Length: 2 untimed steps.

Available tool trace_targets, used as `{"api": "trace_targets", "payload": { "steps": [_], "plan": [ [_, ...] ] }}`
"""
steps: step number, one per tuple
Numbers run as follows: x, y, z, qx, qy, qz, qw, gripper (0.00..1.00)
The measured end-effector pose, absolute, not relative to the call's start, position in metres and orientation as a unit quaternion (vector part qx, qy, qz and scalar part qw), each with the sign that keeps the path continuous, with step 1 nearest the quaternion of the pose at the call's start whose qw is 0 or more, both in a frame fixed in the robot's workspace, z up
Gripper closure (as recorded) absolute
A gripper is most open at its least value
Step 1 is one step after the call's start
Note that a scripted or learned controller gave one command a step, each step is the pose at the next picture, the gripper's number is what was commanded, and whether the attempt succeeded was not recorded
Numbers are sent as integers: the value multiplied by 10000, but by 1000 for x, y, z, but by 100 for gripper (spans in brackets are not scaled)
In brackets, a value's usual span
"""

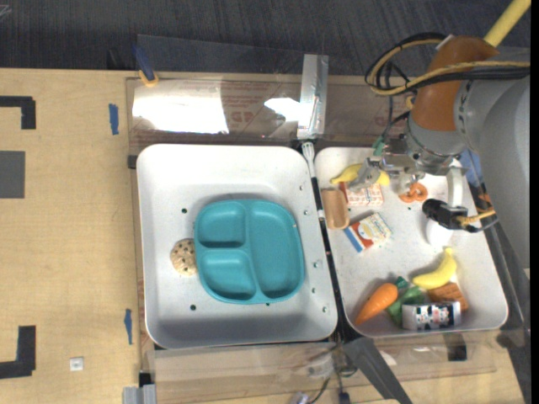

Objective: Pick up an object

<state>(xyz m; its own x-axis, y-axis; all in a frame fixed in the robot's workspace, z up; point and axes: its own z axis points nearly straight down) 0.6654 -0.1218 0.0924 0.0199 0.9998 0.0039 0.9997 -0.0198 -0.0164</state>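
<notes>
Nearest the lens, a can (431, 315) lies at six o'clock in the right bin (497, 297) beside a carrot (375, 302) and banana (438, 272), while the gripper (381, 172) hovers at twelve o'clock over a small carton (365, 196), whether open or closed I cannot tell.

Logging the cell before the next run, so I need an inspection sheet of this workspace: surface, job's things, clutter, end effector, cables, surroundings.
Surface: two white bins side by side, left bin, right bin.
Job's things: right bin holds carrot, banana, can, small carton.
Clutter: teal divided tray in left bin, cookie beside it.
End effector: end effector low over the right bin's far end; grip unclear.
Cables: black and yellow loops above the wrist.
Surroundings: cardboard panel on the view's left.
</notes>
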Motion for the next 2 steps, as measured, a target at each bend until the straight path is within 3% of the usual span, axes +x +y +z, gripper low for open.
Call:
{"api": "trace_targets", "payload": {
  "steps": [1,2],
  "plan": [
    [666,-120,104,-7137,-7004,40,61,100],
    [666,-120,103,-7137,-7004,40,64,0]
  ]
}}
